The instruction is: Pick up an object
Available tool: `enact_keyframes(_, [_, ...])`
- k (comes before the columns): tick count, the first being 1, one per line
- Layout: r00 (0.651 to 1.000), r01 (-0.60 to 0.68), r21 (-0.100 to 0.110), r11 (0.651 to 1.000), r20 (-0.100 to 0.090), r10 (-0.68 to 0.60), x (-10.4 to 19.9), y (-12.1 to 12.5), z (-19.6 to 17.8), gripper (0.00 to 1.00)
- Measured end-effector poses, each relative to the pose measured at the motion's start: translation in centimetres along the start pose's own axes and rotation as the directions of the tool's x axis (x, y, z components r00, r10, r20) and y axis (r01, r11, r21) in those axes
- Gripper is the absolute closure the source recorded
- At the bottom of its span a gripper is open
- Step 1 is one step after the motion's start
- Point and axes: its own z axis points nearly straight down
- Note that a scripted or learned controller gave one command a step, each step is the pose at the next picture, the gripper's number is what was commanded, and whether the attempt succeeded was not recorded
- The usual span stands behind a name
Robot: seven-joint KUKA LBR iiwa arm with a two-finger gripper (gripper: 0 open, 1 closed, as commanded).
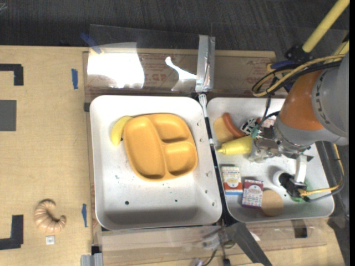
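In the camera view, your grey arm with its orange band reaches in from the right and hangs low over the right white bin (324, 201). The gripper (260, 148) sits just beside the yellow squeeze bottle (237, 146), which lies on its side near the bin's left wall. You cannot tell from here how the jaws stand, and nothing is visibly held.

The likely target is that bottle, but it is crowded: an orange-and-red hot-dog-like toy (226, 126) lies just behind it, and two small printed cartons (242, 186) and a round tan ball (272, 201) lie near in front. If the gripper closes off-centre, expect the smooth rounded bottle to squirt sideways or roll against the wall. A descent too close to the toy could catch both things or wedge a finger between them.

The left white bin (161, 206) holds a yellow-orange divided plastic tray (160, 146) over a yellow banana (117, 129), well apart from the gripper.
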Motion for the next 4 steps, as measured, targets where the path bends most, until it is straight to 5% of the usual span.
enact_keyframes(1, [0.952,-0.307,0.002,0.952,0.002,0.307,5.0,3.9,-9.7,1.0])
enact_keyframes(2, [0.795,-0.606,0.001,0.795,0.002,0.606,3.6,2.6,-22.3,1.0])
enact_keyframes(3, [0.767,-0.642,0.013,0.767,0.014,0.642,2.3,-0.5,-7.8,1.0])
enact_keyframes(4, [0.805,-0.593,0.007,0.805,0.006,0.593,2.8,-1.7,-9.6,1.0])
